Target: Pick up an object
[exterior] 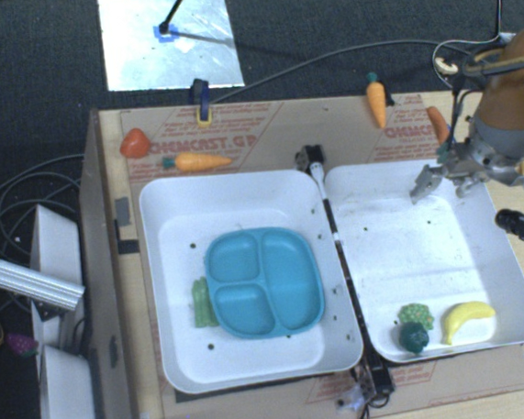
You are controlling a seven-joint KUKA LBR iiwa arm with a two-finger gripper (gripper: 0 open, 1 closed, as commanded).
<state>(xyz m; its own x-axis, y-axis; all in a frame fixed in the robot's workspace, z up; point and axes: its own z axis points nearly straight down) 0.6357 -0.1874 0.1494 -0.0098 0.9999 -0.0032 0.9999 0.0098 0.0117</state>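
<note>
1. Plainly, the likeliest things to pick lie at the near edge of the right bin [501, 255]: a yellow banana [466, 320], with a green broccoli piece [415, 314] and a dark green round item [413, 337] touching each other just to its left.
2. The gripper [436, 178] hangs over the far part of that same bin, well apart from all three; its fingers look spread apart, with nothing between them.
3. The left bin [170, 259] bears a blue divided plate [264, 282] with a green piece [202, 304] just beside its left rim.
4. Risks, as I judge them: the objects sit close to the bin's near wall, so a descending finger may strike the rim. The broccoli and the round item touch, so a grasp may nudge one away or catch both. The banana's curve may let it slip out.
</note>
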